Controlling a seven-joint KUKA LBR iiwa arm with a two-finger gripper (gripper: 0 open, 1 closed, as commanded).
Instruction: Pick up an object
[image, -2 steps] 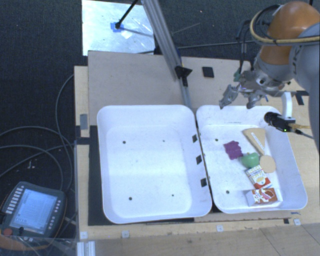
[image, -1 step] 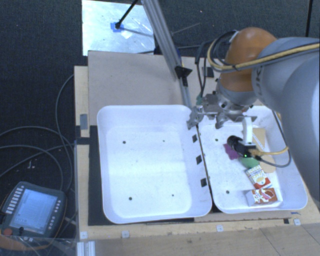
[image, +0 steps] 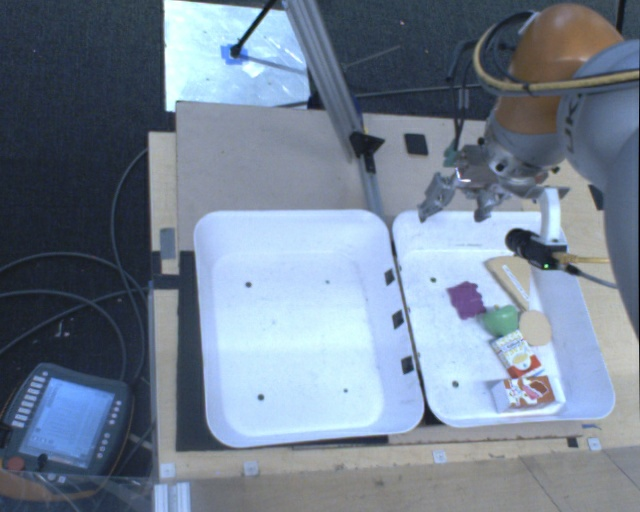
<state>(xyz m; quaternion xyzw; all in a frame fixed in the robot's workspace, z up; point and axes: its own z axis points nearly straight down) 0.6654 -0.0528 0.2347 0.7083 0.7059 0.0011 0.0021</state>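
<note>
Overhead, the gripper (image: 460, 203) hangs apparently apart above the right bin's (image: 590, 395) far edge.

You see 2 white bins (image: 300, 230), each speckled with a few small dark dots, on a tan board (image: 260, 150) over a dark floor. In the right-hand bin you find a purple piece (image: 466, 298), a green object (image: 500, 320), a pale tan wooden tool (image: 520, 290), and 2 small cartons: one white with orange and yellow print (image: 513, 351), one red and white (image: 527, 391). Your arm is grey with an orange band (image: 555, 50); its gripper (image: 460, 205) is silver-grey. The pendant (image: 62, 415) at lower left shows a pale blue screen.
</note>
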